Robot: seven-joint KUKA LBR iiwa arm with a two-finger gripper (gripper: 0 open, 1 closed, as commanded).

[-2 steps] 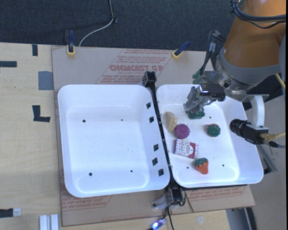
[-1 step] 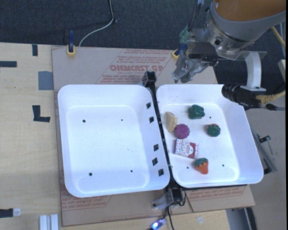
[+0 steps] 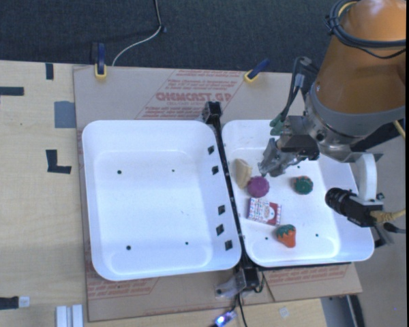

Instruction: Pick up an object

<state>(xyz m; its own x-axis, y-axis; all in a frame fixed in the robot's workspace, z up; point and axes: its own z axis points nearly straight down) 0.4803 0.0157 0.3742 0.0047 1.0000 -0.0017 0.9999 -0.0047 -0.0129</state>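
Gripper [image 3: 271, 167] hangs just above the purple ball [image 3: 258, 187] near the right bin's [image 3: 327, 247] left wall; finger spacing unreadable, possibly closed. Green ball [image 3: 303, 185] sits clear toward the right edge.

A wooden bench [image 3: 27, 203] is carrying a cardboard sheet [image 3: 184, 94], held by a yellow clamp [image 3: 99, 63] and a blue clamp [image 3: 257, 70]; two white bins, left [image 3: 150, 199] and right [image 3: 327, 247], are sitting side by side on it
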